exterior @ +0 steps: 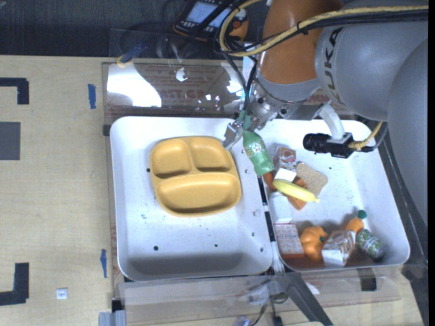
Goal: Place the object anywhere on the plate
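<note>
green bottle [257,151] hangs clenched in the gripper [242,126], frame centre, over the bin divider | yellow plate [196,175] lies left | risk: releasing early drops it off-plate

The arm [380,53] enters from the right side of the camera view and occupies the upper right of the frame. Its large grey link lies nearest the camera, partly out of focus. The orange band [292,39] sits above the wrist, with yellow and black cables routed across it. Below the band, the wrist narrows to a small metallic section that points downward and slightly left. The gripper [239,129] hangs at the end of this section, low over the boundary between the two bins. A green bottle [257,152] appears to sit between the fingers, though the fingertips are small and hard to resolve.
</note>
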{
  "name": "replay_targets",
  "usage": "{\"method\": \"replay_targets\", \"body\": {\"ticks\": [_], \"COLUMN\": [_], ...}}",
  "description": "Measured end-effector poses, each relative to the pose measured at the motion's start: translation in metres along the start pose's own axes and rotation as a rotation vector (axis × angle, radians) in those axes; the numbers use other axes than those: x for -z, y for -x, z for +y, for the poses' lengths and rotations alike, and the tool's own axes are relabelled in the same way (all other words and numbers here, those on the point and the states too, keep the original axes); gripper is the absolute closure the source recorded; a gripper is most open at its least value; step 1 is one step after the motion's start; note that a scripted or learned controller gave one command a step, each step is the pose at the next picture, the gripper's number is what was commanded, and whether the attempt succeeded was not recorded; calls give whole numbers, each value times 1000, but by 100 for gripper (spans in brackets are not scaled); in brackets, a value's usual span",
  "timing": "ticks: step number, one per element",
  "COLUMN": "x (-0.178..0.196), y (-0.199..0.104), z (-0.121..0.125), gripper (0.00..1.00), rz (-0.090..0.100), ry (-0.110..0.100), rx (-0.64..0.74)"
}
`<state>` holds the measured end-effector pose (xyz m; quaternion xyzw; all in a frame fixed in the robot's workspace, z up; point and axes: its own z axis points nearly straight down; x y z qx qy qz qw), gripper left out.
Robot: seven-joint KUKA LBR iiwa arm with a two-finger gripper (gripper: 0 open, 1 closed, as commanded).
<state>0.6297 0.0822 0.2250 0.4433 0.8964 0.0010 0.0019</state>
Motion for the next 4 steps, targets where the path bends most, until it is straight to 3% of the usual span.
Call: {"method": "replay_targets", "body": {"ticks": [1,2,3,4], "x": [0,10,-41,-3], "y": [0,1,25,42], "z": [0,2,-43,-44], "gripper": [0,100,100,100], "rz": [0,-3,4,0], "ry": [0,4,-4,0], "rx": [0,1,165,215]}}
